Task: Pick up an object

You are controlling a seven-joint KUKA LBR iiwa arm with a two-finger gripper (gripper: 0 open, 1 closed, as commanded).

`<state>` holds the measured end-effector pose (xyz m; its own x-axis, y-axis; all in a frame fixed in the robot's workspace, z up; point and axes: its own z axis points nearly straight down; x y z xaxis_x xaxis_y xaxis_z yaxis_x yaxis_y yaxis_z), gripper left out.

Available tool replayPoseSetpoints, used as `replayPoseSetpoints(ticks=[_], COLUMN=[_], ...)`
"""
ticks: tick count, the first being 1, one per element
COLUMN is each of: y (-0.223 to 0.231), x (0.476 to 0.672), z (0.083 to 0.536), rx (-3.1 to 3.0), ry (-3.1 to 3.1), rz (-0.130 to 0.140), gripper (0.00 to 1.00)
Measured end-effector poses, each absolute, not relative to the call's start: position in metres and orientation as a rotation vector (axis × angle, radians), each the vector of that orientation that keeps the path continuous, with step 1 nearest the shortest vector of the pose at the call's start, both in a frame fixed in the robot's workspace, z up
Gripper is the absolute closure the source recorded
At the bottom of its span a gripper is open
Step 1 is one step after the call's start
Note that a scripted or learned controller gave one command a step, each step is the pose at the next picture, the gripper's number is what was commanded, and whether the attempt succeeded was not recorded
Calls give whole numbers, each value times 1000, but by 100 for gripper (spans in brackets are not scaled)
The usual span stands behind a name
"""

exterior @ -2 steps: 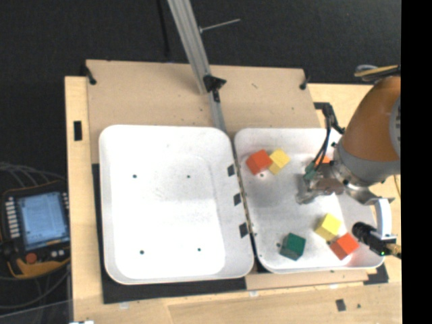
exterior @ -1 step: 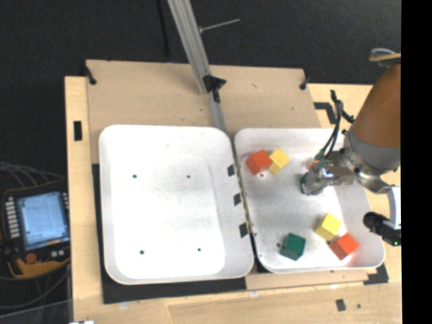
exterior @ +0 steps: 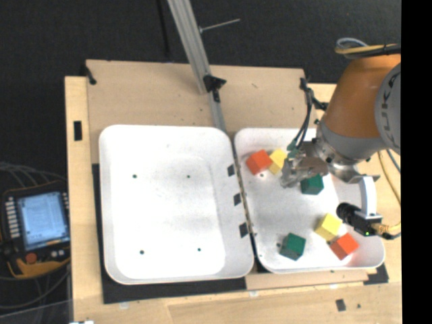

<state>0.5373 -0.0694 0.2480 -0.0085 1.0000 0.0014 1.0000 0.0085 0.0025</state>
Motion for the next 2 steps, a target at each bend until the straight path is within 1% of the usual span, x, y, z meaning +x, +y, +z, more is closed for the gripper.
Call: replayPoseSetpoints(ticks=[1,2], y=[-19,22], x=[552,554], z=[252,247], rx=[2212,2217], ry=[2231,2228], rz=[4,-2], gripper=[100,100])
